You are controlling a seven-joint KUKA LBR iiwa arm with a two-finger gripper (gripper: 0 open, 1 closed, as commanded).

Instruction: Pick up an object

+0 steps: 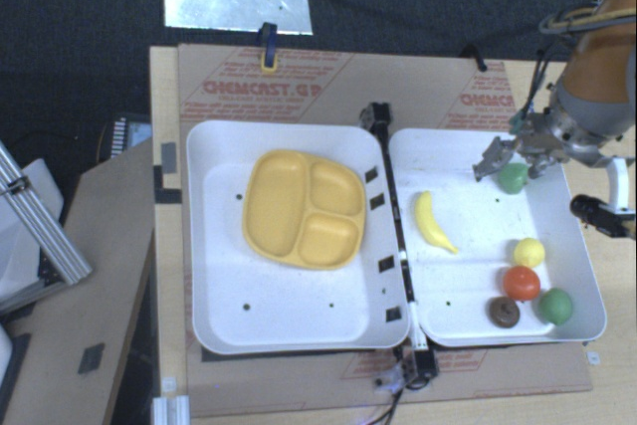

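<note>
**Claw over green ball, right bin**

Brown cardboard sheet (299, 80) covers the bench, dark carpet behind. Left white bin (214, 214) holds a yellow divided plastic plate (302, 207). Right white bin (468, 314) holds a yellow banana (433, 221). At upper right of frame, the two-finger gripper (510, 157) hangs spread apart above a small green ball (514, 178), nothing clamped.

The arm (597, 65) reaches in, tool (510, 162) angled downward.
</note>
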